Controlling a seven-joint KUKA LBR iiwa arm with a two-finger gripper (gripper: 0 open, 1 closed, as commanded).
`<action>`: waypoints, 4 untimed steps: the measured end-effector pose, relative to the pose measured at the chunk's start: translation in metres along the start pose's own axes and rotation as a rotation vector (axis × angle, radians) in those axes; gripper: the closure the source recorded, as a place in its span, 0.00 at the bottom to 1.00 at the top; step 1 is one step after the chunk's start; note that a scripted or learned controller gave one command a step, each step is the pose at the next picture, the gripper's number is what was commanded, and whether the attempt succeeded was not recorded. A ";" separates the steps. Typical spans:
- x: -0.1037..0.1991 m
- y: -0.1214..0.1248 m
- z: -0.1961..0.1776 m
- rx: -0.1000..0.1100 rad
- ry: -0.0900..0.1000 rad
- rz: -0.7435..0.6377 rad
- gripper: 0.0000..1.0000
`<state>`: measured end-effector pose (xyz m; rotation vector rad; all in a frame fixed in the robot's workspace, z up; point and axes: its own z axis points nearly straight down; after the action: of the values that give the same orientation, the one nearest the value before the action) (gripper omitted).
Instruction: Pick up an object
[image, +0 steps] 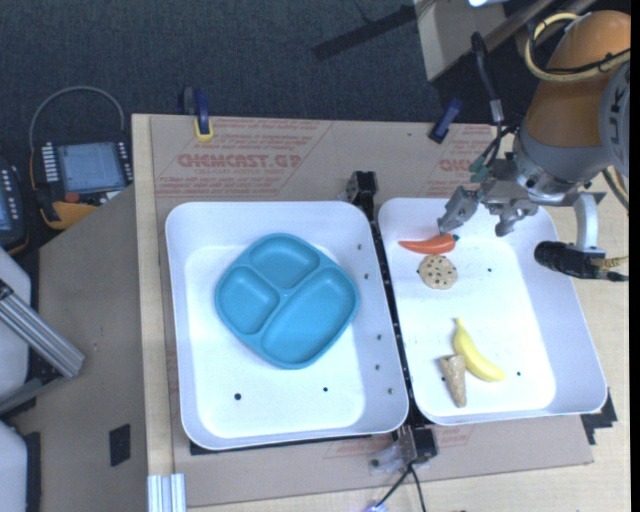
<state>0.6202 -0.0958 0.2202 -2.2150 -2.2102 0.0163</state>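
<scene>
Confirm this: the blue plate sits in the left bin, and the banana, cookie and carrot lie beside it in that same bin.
Wrong bin. The camera view shows the banana, cookie and carrot in the right bin; the blue plate sits in the left bin.

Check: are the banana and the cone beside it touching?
Touching. The camera view shows the banana lying against the cone in the right bin, their edges meeting with no white floor between them.
</scene>
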 end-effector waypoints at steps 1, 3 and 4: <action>0.000 0.003 -0.009 -0.015 -0.001 -0.003 0.00; -0.003 0.008 0.092 -0.011 -0.001 -0.002 0.00; -0.002 0.008 0.138 -0.011 0.000 -0.002 0.00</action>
<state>0.6258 -0.0979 0.0821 -2.2185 -2.2179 0.0049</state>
